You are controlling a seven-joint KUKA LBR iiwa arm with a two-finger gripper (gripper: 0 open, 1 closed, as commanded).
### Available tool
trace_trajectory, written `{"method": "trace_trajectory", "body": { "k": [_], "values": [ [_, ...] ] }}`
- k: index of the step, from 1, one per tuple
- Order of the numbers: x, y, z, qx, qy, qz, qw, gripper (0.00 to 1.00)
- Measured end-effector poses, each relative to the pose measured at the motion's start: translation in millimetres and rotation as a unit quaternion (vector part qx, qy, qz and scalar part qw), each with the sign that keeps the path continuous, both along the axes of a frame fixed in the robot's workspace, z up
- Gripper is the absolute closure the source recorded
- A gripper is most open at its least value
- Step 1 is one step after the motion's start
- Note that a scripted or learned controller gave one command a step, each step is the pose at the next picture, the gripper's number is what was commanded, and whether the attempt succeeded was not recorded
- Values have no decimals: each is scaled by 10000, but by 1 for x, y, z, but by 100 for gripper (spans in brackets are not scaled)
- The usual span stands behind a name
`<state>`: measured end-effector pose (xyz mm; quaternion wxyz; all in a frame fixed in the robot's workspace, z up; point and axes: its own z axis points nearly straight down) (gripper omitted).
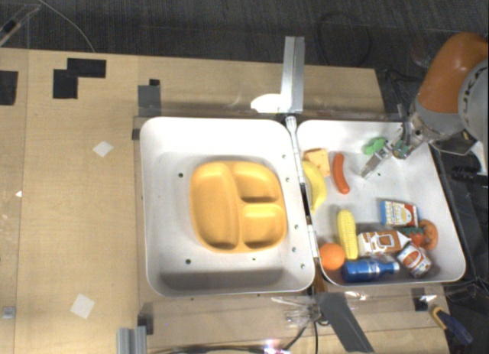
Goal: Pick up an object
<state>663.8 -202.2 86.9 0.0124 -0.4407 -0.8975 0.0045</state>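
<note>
The wooden worktop (69,215) is filling the left of the frame, and the two white bins are lying on it side by side in the middle and at the right. The left bin (164,192) is holding a yellow divided tray (237,203), which is sitting flat near its centre.

The right bin (451,230) is holding the small things. Along its left wall a piece of cheese (315,159) is lying at the top, a banana (315,184) is lying just under it, and a red sausage (340,173) is lying just beside them on the right. Lower, a corn cob (347,234) is lying above an orange (331,256). A blue bottle (370,270) is lying along the lower edge, with a white carton (380,242) just above it, a small printed box (398,212) higher, and a can (415,261) and a tomato (428,234) at the lower right.

The arm (451,85) is coming in from the upper right of the frame. The tool (372,164) is hanging over the upper part of the right bin, near a small green object (374,146); its fingers are looking pressed close together with nothing between them.
</note>
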Motion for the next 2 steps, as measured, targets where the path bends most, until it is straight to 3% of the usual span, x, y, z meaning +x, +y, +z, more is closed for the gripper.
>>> {"method": "trace_trajectory", "body": {
  "k": [1, 2],
  "values": [
    [-4, 22, 0, -37, -39, 812, 9967, 0],
    [-107, 24, 2, -26, -185, 495, 9986, 0]
  ]
}}
